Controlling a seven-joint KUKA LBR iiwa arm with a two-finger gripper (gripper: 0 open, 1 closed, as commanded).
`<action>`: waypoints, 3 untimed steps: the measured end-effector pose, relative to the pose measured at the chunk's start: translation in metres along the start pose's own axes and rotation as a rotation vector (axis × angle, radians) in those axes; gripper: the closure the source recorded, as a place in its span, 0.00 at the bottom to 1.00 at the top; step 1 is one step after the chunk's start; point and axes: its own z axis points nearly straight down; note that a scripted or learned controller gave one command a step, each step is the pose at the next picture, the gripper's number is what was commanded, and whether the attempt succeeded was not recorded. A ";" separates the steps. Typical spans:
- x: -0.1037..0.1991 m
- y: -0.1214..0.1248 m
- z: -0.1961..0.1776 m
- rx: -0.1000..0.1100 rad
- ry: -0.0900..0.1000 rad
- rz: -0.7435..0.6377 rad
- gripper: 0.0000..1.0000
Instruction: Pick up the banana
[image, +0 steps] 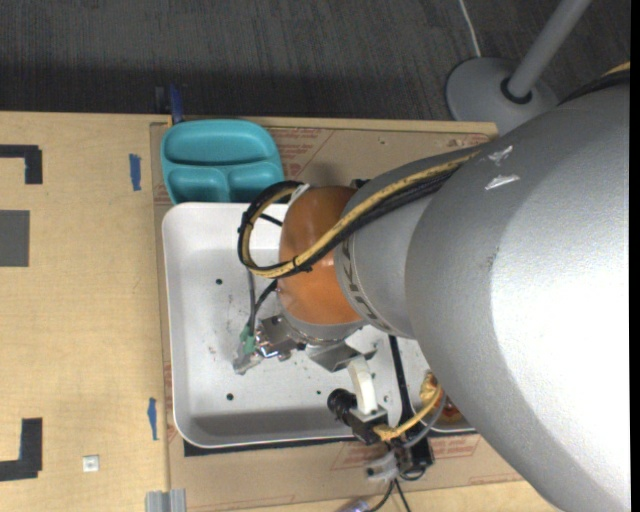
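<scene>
My grey arm reaches in from the right and covers much of the bench. Its orange wrist band (315, 265) hangs low over the white left bin (200, 300). Below the band, the metal parts of my gripper (265, 345) sit close to the bin floor near its middle, with a small green piece (243, 340) at their left end. The wrist hides what lies directly under the gripper. A bit of yellow-orange (436, 392) peeks out under the arm at the right, too hidden to identify.
A teal divided tray (222, 160) stands just beyond the left bin's far edge. Black and yellow cables (262, 235) loop off the wrist. The arm covers nearly all of the right bin. Tan board (80, 300) lies to the left.
</scene>
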 end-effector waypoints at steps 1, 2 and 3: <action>0.000 0.000 -0.010 -0.001 0.000 0.002 1.00; 0.000 0.001 -0.019 -0.002 0.000 0.003 1.00; 0.000 0.001 -0.029 -0.003 0.000 0.004 1.00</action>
